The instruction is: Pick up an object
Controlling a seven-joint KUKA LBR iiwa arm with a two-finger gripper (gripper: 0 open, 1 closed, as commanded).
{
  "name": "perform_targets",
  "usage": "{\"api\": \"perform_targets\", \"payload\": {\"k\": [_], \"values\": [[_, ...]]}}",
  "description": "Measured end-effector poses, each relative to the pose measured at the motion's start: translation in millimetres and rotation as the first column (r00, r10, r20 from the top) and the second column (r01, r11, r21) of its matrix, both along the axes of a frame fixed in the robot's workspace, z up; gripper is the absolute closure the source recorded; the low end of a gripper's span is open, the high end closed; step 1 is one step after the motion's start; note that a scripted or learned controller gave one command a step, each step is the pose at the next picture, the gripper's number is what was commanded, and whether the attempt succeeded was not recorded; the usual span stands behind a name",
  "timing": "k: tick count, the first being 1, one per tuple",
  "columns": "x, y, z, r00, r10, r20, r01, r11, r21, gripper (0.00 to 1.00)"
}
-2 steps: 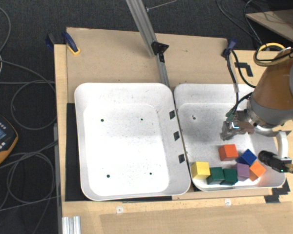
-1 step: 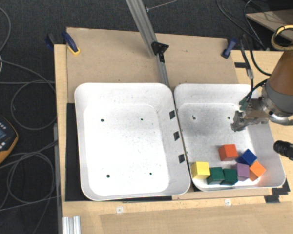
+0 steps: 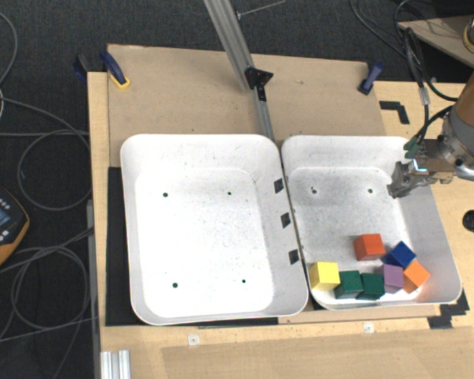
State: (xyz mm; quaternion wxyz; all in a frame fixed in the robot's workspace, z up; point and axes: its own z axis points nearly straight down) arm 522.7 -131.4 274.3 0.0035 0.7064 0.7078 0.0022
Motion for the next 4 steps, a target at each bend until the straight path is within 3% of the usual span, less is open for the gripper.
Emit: {"api": "perform_targets", "payload": {"k": [1, 3, 4], "values": [[11, 51, 3, 1.0, 0.005, -0.005, -0.005, 1.0, 0.003, 1.0], [11, 149, -18, 1.0, 0.004, -0.011, -0.004, 1.0, 0.005, 1.0], [24, 198, -35, 1.0, 0.004, -0.01, -0.004, 1.0, 0.004, 1.0]]}}
